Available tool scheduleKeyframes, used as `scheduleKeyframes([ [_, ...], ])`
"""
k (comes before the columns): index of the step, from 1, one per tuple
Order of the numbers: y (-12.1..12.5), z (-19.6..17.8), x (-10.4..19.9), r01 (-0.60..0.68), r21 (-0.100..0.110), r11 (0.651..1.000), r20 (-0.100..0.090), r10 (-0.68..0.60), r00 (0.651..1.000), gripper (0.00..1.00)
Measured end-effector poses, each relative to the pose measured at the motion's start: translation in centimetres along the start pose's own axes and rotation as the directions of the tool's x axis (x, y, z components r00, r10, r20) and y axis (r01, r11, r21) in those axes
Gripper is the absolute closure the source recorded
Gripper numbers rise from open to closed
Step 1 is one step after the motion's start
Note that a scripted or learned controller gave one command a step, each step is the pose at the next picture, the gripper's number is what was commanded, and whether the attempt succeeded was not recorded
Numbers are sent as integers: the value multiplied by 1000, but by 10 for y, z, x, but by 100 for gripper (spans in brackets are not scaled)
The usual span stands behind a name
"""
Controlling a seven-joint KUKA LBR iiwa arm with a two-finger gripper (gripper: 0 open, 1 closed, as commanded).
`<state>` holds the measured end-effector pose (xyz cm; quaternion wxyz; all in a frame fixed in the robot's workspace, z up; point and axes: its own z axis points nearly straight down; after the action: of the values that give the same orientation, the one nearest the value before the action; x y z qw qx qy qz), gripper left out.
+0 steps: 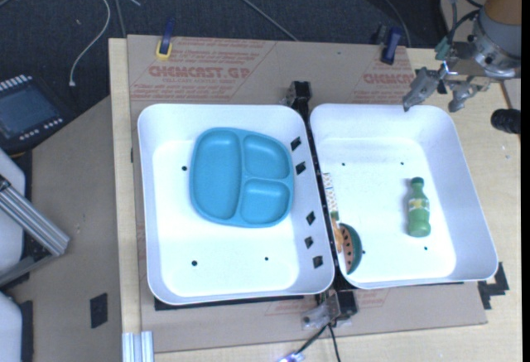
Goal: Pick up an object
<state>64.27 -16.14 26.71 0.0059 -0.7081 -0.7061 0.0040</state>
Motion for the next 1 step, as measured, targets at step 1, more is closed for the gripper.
scheduleKeyframes([
  [1,2,-8,0,3,-13,1000,3,-3,1000,0],
])
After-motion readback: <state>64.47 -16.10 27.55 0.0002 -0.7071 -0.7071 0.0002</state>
